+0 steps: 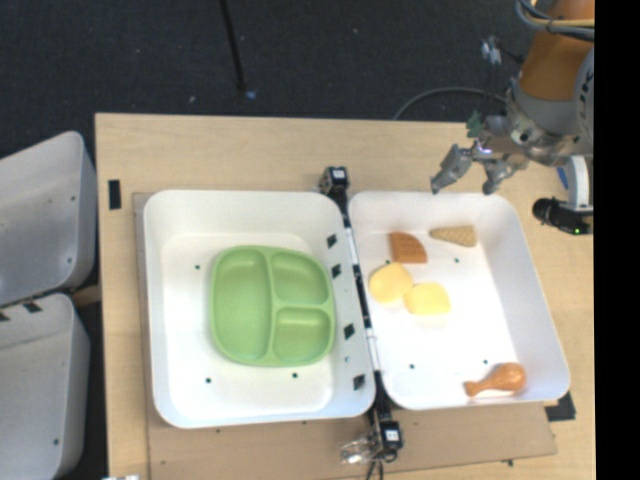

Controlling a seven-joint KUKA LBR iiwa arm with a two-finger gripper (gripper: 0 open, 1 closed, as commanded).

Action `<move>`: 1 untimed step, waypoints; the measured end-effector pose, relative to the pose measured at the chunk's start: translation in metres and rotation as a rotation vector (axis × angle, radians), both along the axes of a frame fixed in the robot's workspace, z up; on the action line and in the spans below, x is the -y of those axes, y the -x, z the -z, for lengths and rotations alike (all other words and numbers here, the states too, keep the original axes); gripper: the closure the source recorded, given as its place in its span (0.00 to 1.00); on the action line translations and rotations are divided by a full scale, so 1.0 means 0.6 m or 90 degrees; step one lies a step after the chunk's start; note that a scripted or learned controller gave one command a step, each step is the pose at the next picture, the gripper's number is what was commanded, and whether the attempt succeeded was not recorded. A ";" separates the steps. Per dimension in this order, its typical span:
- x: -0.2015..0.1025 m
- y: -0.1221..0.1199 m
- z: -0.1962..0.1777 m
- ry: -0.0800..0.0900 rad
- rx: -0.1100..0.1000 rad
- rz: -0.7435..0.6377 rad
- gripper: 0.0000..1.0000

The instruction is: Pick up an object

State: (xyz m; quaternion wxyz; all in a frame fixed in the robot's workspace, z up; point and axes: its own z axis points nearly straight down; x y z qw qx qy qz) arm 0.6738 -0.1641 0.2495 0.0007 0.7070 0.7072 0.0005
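The gripper hangs wide open with nothing in it, above the far edge of the right bin. To do well, it should drop straight onto one food. The cracker lies just below it. Further down are bread, two yellow pieces and a drumstick. The left bin holds a green tray.
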 end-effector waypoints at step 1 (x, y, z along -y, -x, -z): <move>-0.001 0.016 0.096 0.001 -0.004 0.000 0.00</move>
